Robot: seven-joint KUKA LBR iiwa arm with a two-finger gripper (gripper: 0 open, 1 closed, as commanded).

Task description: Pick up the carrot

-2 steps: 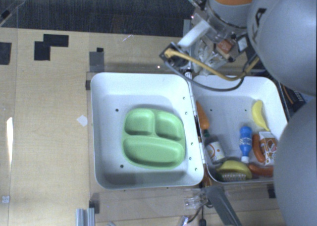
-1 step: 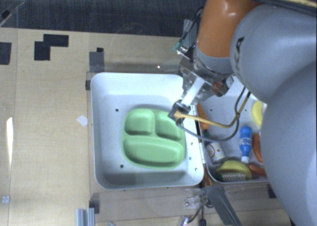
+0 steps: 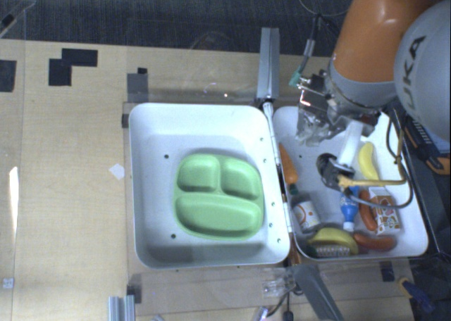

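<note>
My arm [image 3: 423, 66] comes in from the upper right of the frame, the orange band [image 3: 373, 27] high up and the grey wrist bent down below it. My gripper [image 3: 313, 131] hangs over the upper left part of the right bin [image 3: 313, 186], pointing down toward the floor. Whether it is open or closed I cannot tell; the view from above does not show it.

The carrot [image 3: 286, 165] is not in my grip. It lies lower and to the left of the gripper, near it but apart, stretched lengthwise along the bin's left wall with its dark end toward the bottom of the frame. It sits tight against that wall, so there is no room on its left side; just beyond the wall is the rim of the left bin [image 3: 151, 172], and a grey rail [image 3: 268, 59] runs up from where the two bins meet.

To the right of the carrot there is a patch of bare white floor, the only open room here. Below it things crowd together: a can [image 3: 304, 214] just beneath the carrot's lower end, a bottle [image 3: 347, 212], a box [image 3: 385, 217], a sausage [image 3: 375, 243] and a banana [image 3: 331, 237] along the bottom wall. A second banana [image 3: 367, 161] lies at mid-right.

The left bin holds a green plate [image 3: 218, 196] in its middle, with bare floor all around.
</note>
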